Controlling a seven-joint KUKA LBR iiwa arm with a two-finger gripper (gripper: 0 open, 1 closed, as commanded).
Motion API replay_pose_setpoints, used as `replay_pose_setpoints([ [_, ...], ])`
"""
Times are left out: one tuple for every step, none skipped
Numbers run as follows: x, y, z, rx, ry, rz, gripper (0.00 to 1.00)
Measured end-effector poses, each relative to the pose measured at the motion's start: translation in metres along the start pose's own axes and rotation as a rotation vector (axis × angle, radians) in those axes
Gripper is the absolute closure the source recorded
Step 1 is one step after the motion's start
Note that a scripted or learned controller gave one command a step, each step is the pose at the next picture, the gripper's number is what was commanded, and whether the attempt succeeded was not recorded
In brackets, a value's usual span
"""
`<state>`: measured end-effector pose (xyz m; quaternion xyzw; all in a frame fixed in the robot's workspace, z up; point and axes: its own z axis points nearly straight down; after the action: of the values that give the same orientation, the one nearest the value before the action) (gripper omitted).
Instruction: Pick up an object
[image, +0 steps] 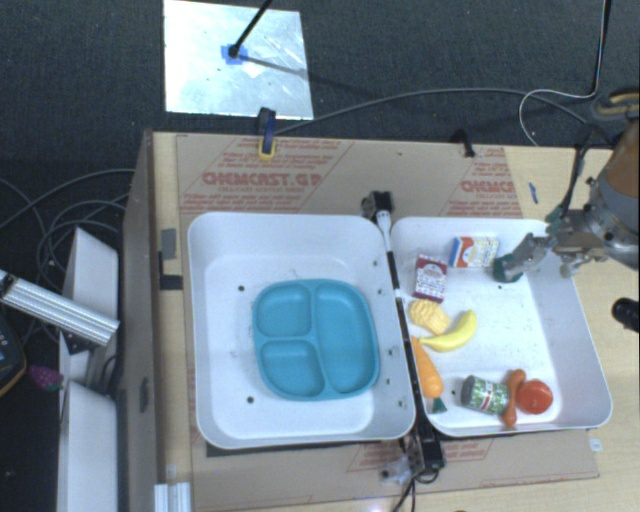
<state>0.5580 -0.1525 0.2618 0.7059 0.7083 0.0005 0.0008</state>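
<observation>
- White plastic forms two shallow bins side by side on a cardboard-covered bench (300, 170), seen from above at a slant in the camera view.
- Left bin (225, 260) holds a blue divided plate (315, 335) lying flat near its middle.
- Right bin (585, 370) holds the small things to pick from: a white and red carton (473, 250) near the far wall, a dark red packet (431, 278) just beside it, a yellow ridged piece (430, 317) touching a banana (452, 332), a carrot (428, 371) along the divider, a green-labelled can (485, 394) on its side, and a tomato (535, 396) next to it.
- Grey arm reaches in from the right; its gripper (510, 262) hangs over the far right part of the right bin, just beside the carton, with nothing visibly held.
- Judgement: the carton is the nearest target. A good grasp would centre over it and descend straight, keeping clear of the packet and the bin wall.
- Hard to make out: the gripper is small and dark, so how far it is open cannot be told, nor its height above the bin floor. Carton and packet labels are unreadable.
</observation>
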Motion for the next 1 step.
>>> replay_pose_setpoints([
  [0.023, 0.0297, 0.065, 0.002, 0.001, -0.002, 0.0],
])
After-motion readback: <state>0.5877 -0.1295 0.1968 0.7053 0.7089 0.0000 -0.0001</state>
